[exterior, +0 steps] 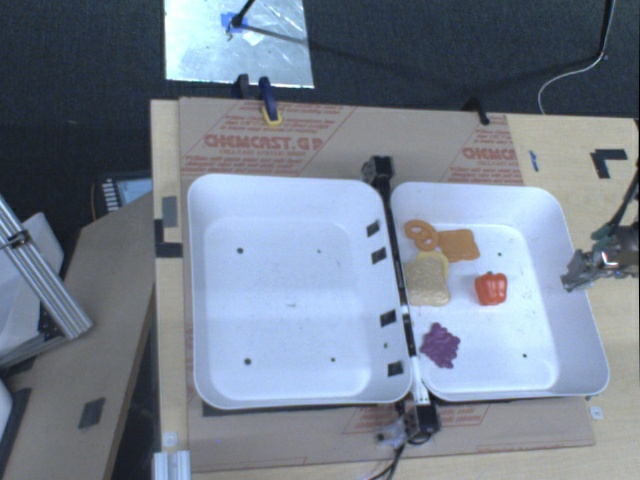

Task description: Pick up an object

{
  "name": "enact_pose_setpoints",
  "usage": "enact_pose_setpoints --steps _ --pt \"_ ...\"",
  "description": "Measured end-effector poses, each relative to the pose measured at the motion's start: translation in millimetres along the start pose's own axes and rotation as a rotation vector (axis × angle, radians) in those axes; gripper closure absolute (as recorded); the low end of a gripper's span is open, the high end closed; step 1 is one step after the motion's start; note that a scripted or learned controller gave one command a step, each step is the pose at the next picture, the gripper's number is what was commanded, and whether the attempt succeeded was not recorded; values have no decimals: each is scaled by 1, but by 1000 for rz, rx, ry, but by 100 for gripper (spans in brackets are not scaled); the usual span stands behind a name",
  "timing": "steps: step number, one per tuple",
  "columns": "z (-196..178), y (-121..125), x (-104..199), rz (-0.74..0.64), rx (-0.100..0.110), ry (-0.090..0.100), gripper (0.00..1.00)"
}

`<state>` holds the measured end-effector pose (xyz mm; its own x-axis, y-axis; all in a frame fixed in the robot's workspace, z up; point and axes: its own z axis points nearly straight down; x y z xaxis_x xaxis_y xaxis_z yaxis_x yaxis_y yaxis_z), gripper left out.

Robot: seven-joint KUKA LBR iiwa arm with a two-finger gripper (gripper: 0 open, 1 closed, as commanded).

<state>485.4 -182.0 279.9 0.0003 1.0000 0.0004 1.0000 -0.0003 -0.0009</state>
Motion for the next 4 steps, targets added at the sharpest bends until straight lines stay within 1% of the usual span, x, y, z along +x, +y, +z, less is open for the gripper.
enact_pose_setpoints --steps 1,2,3,4 --pt "-109 76 57 -11 -15 -3 100" --pt "-76 -2 84 -5 2 1 100" --pt "-208 24 123 -9 -20 -2 100" --pt "-140 0 219 -14 2 2 100"
